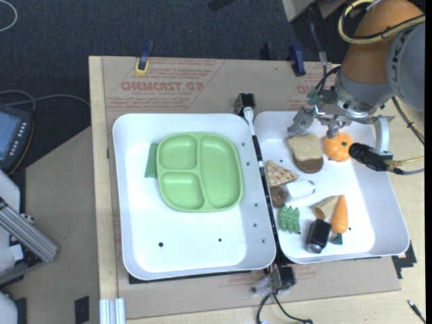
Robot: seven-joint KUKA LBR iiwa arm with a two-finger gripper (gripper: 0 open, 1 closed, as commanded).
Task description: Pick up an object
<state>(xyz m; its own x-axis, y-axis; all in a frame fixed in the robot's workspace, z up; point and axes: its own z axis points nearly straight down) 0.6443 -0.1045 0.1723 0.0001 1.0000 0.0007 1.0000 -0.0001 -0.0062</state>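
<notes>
The brown cardboard-covered bench (202, 79) bears two shallow white plastic bins side by side. The left bin (135, 235) holds a light green three-compartment plastic tray (200, 171), which lies slightly tilted. The right bin (385, 214) holds the small items. The grey arm with its orange band (378, 39) reaches in from the right, and its two-finger gripper (322, 118) hangs over the far end of the right bin; whether it is clenched or released cannot be told. Just below it lies a toy slice of brown-crusted bread (306, 152), with a small orange pumpkin-like toy (337, 148) beside it. Nearer lie a toy waffle wedge (279, 174), an orange toy carrot (340, 214), a green leafy toy (289, 219) and a black block (318, 235).
</notes>
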